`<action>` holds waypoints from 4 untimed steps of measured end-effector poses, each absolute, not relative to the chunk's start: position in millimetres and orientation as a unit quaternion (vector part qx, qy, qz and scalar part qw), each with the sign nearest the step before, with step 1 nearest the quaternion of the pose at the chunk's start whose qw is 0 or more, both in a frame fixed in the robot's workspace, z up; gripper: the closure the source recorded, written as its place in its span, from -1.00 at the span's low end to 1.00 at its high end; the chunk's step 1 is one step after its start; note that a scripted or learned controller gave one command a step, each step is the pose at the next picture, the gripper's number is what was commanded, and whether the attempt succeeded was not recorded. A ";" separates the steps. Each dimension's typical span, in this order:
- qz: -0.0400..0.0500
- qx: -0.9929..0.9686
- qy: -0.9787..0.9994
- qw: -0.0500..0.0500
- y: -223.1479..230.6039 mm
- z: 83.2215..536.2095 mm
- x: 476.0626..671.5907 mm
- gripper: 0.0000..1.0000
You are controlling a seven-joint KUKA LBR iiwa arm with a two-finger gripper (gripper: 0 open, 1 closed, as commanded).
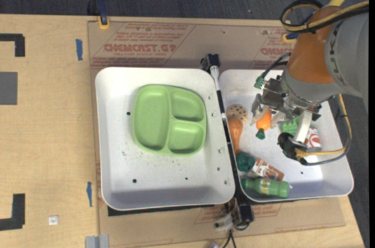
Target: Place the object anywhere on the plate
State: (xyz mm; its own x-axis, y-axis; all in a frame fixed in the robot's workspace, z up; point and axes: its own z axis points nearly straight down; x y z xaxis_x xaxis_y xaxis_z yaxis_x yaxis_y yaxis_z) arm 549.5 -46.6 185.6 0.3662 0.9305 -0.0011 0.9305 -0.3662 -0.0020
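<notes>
Gripper (265, 115) sits low in the right bin (343, 173), fingers pinching a small orange carrot (263, 122) that hangs tilted, green tip pointing down-left. Green plate (170, 119) is in the left bin.

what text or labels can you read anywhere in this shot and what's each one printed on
"CHEMCAST GP", in red, seemingly repeated in rows, on the brown paper-covered sheet lying under the two white bins; the small print around it is too blurred to read.
More of the same red print by the sheet's right end: too blurred to read.
Red and white package in the right bin, near the gripper: markings unreadable.
Green bottle: label unreadable.
</notes>
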 end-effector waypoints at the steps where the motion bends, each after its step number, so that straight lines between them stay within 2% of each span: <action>1: 0.000 -0.845 -0.535 0.001 20.6 218.4 560.2 1.00; 2: 0.000 -0.866 -0.501 0.000 71.9 249.1 568.7 1.00; 4: 0.001 -0.864 -0.503 0.000 72.7 268.9 569.2 1.00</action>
